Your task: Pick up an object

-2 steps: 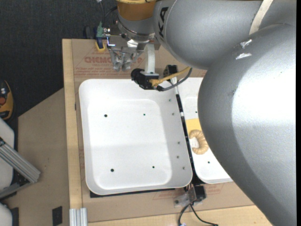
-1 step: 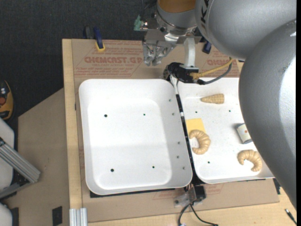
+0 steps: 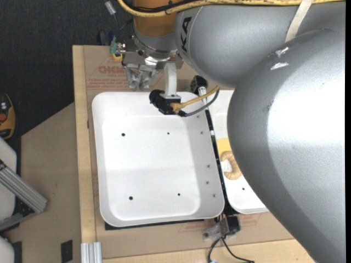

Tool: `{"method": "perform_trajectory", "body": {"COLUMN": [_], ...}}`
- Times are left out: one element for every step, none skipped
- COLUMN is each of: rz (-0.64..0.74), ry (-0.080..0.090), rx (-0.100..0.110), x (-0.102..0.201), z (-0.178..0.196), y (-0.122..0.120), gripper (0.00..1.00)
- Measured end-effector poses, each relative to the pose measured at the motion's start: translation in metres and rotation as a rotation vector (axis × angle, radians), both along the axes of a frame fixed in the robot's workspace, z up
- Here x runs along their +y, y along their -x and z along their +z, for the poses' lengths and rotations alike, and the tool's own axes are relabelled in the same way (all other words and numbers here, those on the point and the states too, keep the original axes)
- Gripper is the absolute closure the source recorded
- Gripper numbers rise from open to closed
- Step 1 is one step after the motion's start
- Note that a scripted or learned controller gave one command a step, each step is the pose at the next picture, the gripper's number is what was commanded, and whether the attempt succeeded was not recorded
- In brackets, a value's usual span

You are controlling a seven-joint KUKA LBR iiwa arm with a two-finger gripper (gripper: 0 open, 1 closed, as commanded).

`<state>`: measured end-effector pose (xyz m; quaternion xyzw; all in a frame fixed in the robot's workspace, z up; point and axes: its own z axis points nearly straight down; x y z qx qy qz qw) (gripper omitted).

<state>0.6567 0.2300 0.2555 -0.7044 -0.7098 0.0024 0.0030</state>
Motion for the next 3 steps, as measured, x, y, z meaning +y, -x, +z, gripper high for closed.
{"method": "perform_trajectory", "body": {"rz": [-0.006,-0.005,-0.016], "ry": [0.0,0.0,0.004], "rx": [-0.011,-0.012,-0.008], "x": [-0.005,-0.005,-0.107], "z": [0.02,0.044,0.071], "y": [-0.006,-0.01,-0.01], "gripper": [1.0,1.0,1.0]}}
